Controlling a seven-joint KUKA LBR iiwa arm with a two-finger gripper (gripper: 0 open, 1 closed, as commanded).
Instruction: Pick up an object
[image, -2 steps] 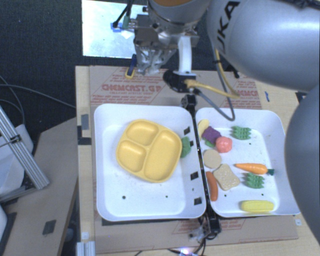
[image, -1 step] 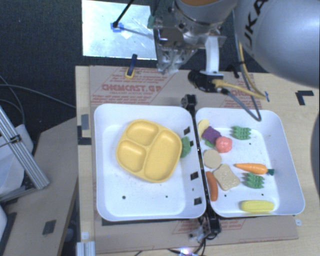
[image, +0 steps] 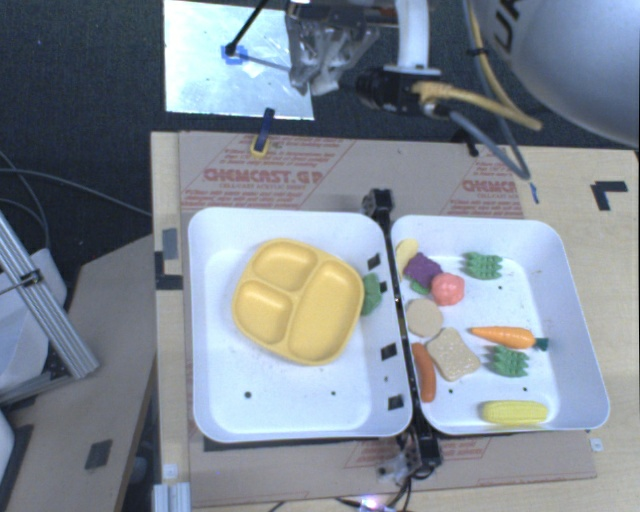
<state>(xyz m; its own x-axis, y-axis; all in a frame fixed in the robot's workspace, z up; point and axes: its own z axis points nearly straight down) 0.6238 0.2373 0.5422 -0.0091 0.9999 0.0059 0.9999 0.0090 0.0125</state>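
Well, here is how it stands from where I watch.

Gripper (image: 318, 60): it hangs high at the far edge of the scene, over the shiny metal sheet (image: 205, 60) beyond the bench, well apart from both bins. Nothing is between its fingers; how wide they stand I cannot tell, since the metal parts blur together there.

Right bin (image: 575, 320): this one has the pickable things. A purple piece (image: 424, 268), a pink ball (image: 449, 290), a green leafy piece (image: 482, 265), a round tan disc (image: 424, 319), a bread slice (image: 453, 353), a carrot (image: 505, 337), a second green piece (image: 508, 362), a reddish sausage (image: 426, 372) and a corn cob (image: 514, 411).

Left bin (image: 215, 400): it bears a yellow divided plate (image: 298, 299), with a bit of green (image: 372, 294) tucked just beside the plate's right rim.

Which way to go: from the gripper, the toys lie nearer to me and to the right (a long reach down and across).

Long axes: the carrot and the corn cob lie left to right; the sausage runs near to far along the bin's left wall.

Likely easiest target: the corn cob, I judge, since it lies apart from the rest near the bin's near wall.

Risk: the cluster around the pink ball is crowded, so fingers may nudge neighbours.
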